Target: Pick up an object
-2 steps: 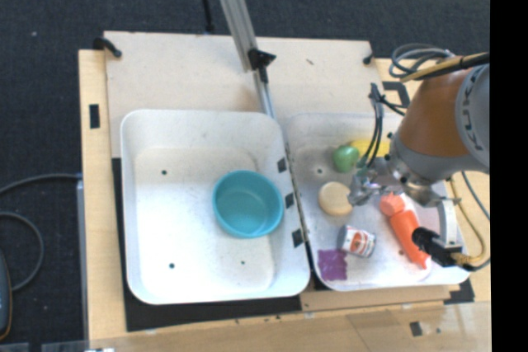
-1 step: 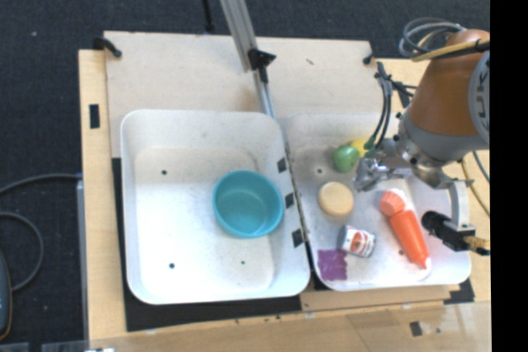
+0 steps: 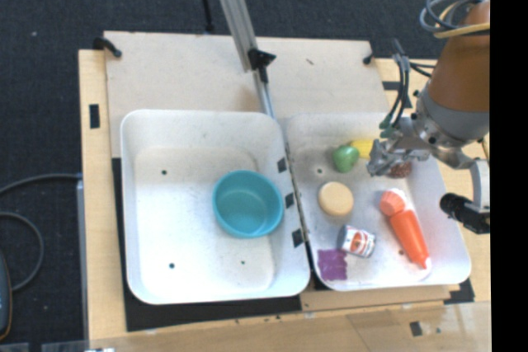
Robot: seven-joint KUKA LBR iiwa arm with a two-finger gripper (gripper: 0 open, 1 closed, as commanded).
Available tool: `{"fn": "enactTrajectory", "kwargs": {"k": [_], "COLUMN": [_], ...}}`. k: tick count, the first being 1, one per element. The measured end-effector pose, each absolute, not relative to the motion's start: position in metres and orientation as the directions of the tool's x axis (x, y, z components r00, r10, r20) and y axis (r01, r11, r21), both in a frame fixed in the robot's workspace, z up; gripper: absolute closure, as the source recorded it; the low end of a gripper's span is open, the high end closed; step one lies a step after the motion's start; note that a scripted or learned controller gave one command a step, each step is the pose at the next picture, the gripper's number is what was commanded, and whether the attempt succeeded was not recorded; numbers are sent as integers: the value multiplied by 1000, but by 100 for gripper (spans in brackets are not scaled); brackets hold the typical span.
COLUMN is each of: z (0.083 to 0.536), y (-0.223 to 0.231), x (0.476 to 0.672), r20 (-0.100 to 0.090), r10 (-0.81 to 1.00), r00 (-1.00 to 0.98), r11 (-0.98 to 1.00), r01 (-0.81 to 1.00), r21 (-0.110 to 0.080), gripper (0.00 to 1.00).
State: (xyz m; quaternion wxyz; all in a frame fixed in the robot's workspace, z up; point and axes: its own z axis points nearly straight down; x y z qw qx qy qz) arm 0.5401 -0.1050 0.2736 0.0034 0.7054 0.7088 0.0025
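- You have two shallow white bins side by side on the tan surface (image 3: 181, 70). The left bin (image 3: 157, 136) holds one thing: a blue bowl (image 3: 247, 204), upright, toward the bin's right side, near the divide.
- The right bin (image 3: 450, 260) holds the rest. A green round object (image 3: 345, 157) lies near the top, with a yellow object (image 3: 364, 147) just beside it on the right, partly hidden.
- Below those you see a tan round disc (image 3: 336, 199), lying flat, apart from the green one.
- An orange carrot-shaped object (image 3: 406, 230) with a pale top end lies slanted at the right of the bin.
- A small red-and-white can (image 3: 358, 241) lies on its side near the lower middle, and a purple piece (image 3: 332, 263) sits just beside it at the bin's lower left corner.
- The pincer (image 3: 394, 157) is low over the upper right part of the right bin, next to the yellow object. A dark reddish thing (image 3: 401, 169) shows right beneath it; you cannot tell whether it is gripped.
- From this slant you cannot tell how the pincer is set.
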Motion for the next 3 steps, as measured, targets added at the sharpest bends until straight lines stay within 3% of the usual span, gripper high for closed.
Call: {"fn": "enactTrajectory", "kwargs": {"k": [3], "z": [262], "y": [51], "x": [544], "r20": [2], "r10": [1000], "r00": [-8], "r11": [8], "r01": [1000], "r21": [2], "gripper": [100]}}
